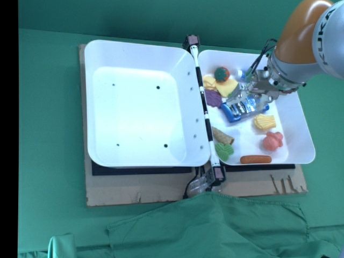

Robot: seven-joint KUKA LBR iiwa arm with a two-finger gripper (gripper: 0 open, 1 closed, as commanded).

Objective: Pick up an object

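The arm (317,26) comes in from three o'clock, big grey links and an orange band, bent down over the right-hand bin (298,128), while the left-hand bin (140,104) at nine o'clock sits bare and white beside it. The gripper (248,97) hangs low over the blue piece (239,112) near the middle of the right bin, seemingly just at it; I'd say that is the thing it means to lift, though whether the jaws are spread or closed I cannot tell from here, and nothing shows as held. To do this well, I reckon it should come straight down with the fingers either side of the blue piece's narrow width, close firmly, then rise plumb so nothing drags. The neighbours crowd it (this bin is a proper jumble): a yellow wedge (227,86) and a purple toy (213,98) at ten o'clock of it, a red-and-green ball (221,73) beyond at eleven. A ridged yellow toy (264,122) lies just beside at four o'clock, a pink toy (273,141) and a red sausage (256,159) further toward five, a brown roll (222,136) and a green leaf (224,150) at seven. The yellow wedge looks likeliest to be nudged or snagged.
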